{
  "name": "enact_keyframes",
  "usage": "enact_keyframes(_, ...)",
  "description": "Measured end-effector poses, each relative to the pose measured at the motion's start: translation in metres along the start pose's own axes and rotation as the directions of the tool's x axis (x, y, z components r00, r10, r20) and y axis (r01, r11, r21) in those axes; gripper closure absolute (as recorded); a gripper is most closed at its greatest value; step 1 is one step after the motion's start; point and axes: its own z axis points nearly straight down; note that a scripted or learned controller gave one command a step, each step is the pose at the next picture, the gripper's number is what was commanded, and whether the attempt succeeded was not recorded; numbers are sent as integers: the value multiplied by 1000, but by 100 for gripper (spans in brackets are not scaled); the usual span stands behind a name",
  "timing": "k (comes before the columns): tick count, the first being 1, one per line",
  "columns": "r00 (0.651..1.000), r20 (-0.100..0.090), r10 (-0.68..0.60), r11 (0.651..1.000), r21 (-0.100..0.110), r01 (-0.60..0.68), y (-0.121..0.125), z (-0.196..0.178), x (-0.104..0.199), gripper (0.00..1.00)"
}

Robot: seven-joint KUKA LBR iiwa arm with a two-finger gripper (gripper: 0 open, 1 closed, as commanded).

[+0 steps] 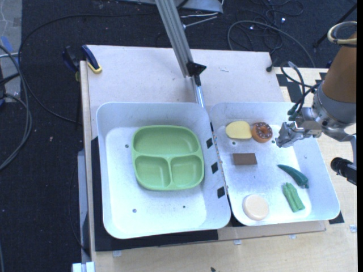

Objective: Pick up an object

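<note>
The right bin (317, 205) holds a yellow oval piece (239, 130), a brown sprinkled donut (262, 132), a brown rectangular block (244, 159), a dark green pepper (295, 174), a light green bundle (293, 198) and a cream round disc (256, 207). My gripper (285, 135) hangs over the bin's upper right part, just right of the donut and above the pepper. Nothing shows between its fingers.
The left bin (113, 208) holds a green three-compartment tray (168, 156). A slanted metal pole (176, 30) ends at the back edge between the bins. The arm's grey and orange body (340, 89) fills the right side. Cables lie on the dark floor behind.
</note>
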Motion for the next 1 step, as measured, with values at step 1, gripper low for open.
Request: enact_keyframes(1,1000,-2,-4,1000,5,4,15,0,42,100)
